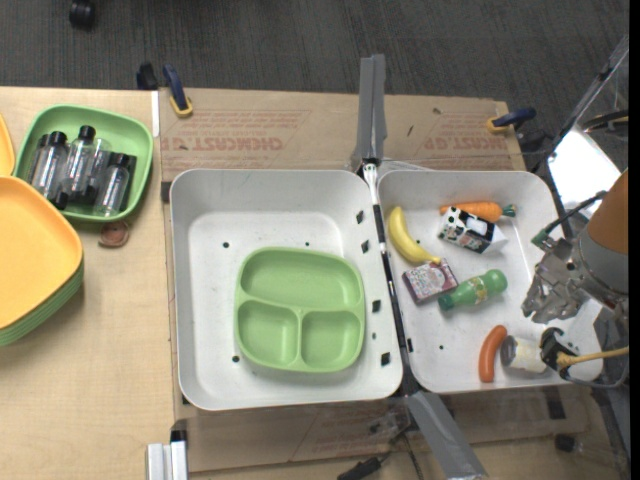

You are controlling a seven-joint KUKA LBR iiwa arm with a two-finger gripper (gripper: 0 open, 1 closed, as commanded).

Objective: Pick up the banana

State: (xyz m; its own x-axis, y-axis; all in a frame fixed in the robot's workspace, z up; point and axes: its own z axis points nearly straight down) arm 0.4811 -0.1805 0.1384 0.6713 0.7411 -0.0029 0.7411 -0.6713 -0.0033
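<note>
Table, light wood with a cardboard sheet across its middle. On it: two white bins, left bin and right bin, touching side by side; green tray of small bottles at left; stacked orange plates at left edge.

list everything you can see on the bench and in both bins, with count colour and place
banana: 1, yellow, right bin, left side by the divider
carrot: 1, orange, right bin, top
cow toy: 1, black and white, below the carrot
packet: 1, purple-pink, below the banana
bottle: 1, green, right bin, middle
sausage: 1, orange-red, right bin, bottom
divided tray: 1, green, left bin
bins: 2, white, side by side
small dish: 1, green, holding dark vials, bench far left
plates: stack, orange-yellow, left edge
clamps: 2, blue and orange, cardboard's back corners
gripper: 1, grey, right bin's right edge
</note>
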